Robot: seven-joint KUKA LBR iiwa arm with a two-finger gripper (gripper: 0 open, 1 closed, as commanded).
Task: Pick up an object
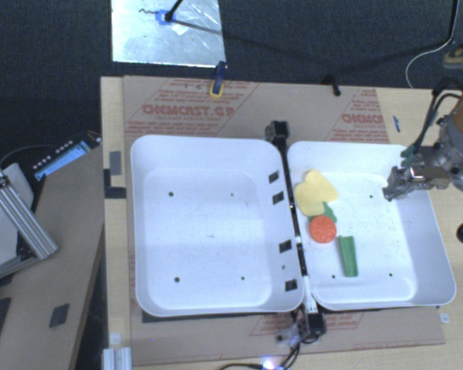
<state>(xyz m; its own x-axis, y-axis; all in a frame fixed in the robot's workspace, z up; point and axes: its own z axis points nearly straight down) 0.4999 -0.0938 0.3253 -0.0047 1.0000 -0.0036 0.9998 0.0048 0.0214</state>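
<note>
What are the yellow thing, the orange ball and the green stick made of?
Yellow thing: probably soft plastic or foam, matte, lumpy outline. Orange ball: likely plastic or rubber, smooth, even colour. Green stick: seems hard plastic, straight edges. All look like toys; too small to be sure.

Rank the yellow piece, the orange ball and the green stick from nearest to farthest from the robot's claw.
The gripper is at the right bin's far right.
1. Green stick, toward the bin's near side.
2. Yellow piece and orange ball, by the divider: too close to call.

Two white bins (208, 156), one yellow piece (315, 193), one red tomato (322, 230), one green stick (347, 255).
</note>
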